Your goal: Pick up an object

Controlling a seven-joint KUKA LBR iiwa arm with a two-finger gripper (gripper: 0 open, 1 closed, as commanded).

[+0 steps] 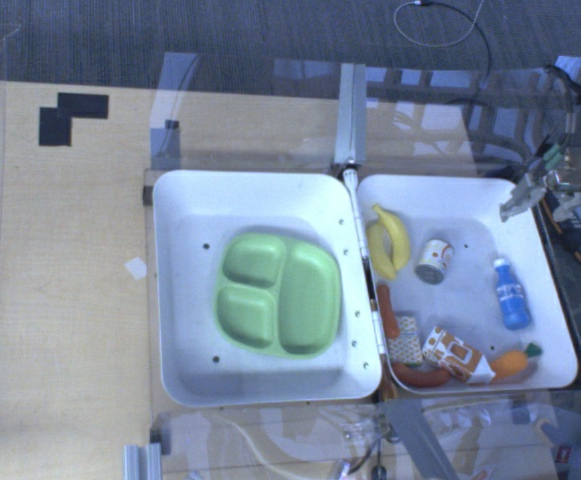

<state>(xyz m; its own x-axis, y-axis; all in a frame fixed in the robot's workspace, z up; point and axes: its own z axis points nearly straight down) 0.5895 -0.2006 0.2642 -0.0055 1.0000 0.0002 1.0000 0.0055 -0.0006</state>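
The jaws (523, 200) hang at the right bin's (470, 190) upper right corner, gripping nothing; whether they stand wide or narrow I cannot tell. Nearest lies the blue bottle (511, 293), just below them, long axis running up-down. Farther left: a can (433, 261) and a banana (390, 240).

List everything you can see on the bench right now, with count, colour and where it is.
bins: two, white, side by side on the bench
divided plate: one, green, left bin
banana: one, yellow, right bin, by the divider
can: one, white, right bin, centre
bottle: one, blue, right bin, right side
carton: one, orange and white, right bin, front
carrot: one, orange, right bin, front right
sausage: one, reddish, right bin, front edge
gripper: one, grey, above the right bin's far right corner
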